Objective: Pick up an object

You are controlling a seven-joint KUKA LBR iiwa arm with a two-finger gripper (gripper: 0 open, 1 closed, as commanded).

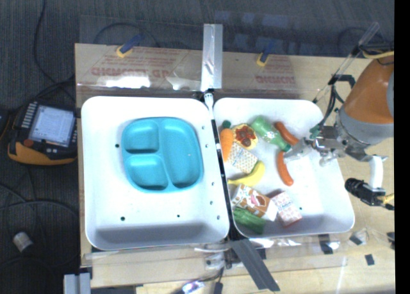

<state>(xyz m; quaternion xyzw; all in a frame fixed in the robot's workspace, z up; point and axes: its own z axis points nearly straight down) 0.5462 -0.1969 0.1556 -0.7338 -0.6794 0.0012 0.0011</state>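
Observation:
The right bin (320, 187) holds a heap of toy food on its left side. In it are an orange carrot (225, 143), a red and yellow piece (245, 134), a green piece (264, 129) and two red-orange sausages (286, 133) (284, 169). A yellow banana (252, 173) and two small printed boxes (257, 202) (289, 209) lie nearer the front. My gripper (319, 145) hangs over the right part of this bin, just right of the sausages, with nothing visibly in it. The orange-banded arm (371, 104) rises behind it.
The left bin (106, 219) carries a blue divided plate (161, 153). A metal strip (212, 56) runs along the divider behind the bins. A handheld screen device (45, 129) lies on the floor at left. Cables and a black clamp (365, 190) hang by the arm.

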